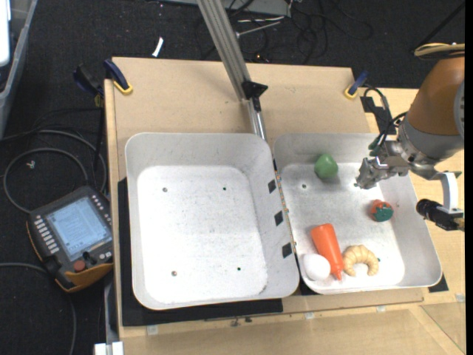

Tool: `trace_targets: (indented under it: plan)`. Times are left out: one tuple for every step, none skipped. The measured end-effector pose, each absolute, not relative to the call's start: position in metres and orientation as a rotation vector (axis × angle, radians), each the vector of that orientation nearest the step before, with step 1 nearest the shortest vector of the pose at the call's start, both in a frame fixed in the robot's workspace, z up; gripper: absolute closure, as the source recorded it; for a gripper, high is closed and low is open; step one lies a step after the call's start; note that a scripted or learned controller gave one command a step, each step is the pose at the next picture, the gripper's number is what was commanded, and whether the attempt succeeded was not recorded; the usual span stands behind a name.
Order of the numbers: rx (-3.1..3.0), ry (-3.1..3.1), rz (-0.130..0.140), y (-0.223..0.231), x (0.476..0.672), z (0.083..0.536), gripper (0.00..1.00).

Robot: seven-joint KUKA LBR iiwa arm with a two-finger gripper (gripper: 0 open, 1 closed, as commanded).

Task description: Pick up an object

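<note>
- You see a tan wooden bench (199, 102) on dark carpet (59, 43).
- A teach pendant (72, 234) lies left of it, amid black cables (29, 161).
- A metal pole (225, 39) slants overhead.

Light wooden desk (192, 102) bearing two shallow white plastic bins side by side. Left bin (199, 213): bare floor. Right bin (414, 265): round green ball (326, 166) near the far wall; small red tomato-like toy with green top (382, 211); orange carrot-shaped toy (328, 248) touching a white egg-shaped piece (317, 267) and just beside a tan croissant-shaped toy (361, 259). Grey arm's pincer (367, 177) above the right bin, between ball and tomato.
</note>
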State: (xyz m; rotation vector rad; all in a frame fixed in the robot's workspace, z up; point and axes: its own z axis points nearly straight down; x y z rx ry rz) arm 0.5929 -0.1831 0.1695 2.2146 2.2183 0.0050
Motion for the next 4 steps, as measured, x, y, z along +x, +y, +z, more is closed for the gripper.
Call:
trace_targets:
  plan:
    - [2.212, 2.220, 0.006, -0.179, 0.602, 0.229, 1.00]
    - [2.215, 2.222, 0.003, -0.178, 0.603, 0.249, 1.00]
    - [2.214, 2.231, 0.002, -0.121, 0.593, 0.256, 1.00]
    - [2.216, 2.232, -0.001, -0.072, 0.575, 0.243, 1.00]
